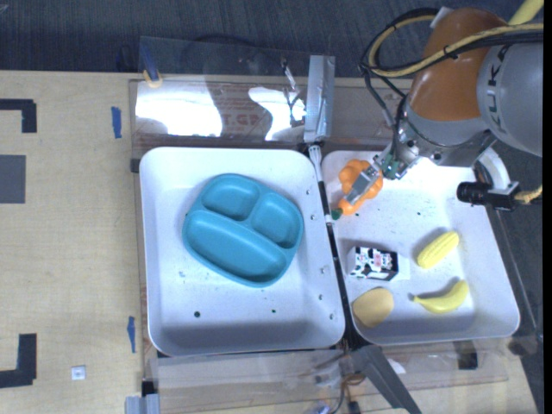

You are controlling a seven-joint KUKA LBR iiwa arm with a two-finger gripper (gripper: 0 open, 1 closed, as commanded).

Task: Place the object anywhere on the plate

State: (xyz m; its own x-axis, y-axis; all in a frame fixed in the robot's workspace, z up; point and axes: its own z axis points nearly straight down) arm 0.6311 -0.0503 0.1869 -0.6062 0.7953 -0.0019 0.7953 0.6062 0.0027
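Observation:
A blue divided plate (244, 227) lies in the middle of the left white bin (164, 309). In the right bin (483, 214), close to its left wall, an orange toy carrot (352, 194) with a green tip hangs tilted. My gripper (369, 179) reaches down from the upper right and is shut on the carrot, with orange showing on both sides of the grey fingers (373, 177). The gripper is to the right of the plate, just past the wall between the two bins.
Lower in the right bin lie a black-and-white patterned block (373, 262), a yellow corn cob (437, 248), a yellow banana (444, 297) and a tan round piece (373, 306). A clear panel (224, 102) stands behind the left bin. Yellow cables (405, 67) loop around the arm.

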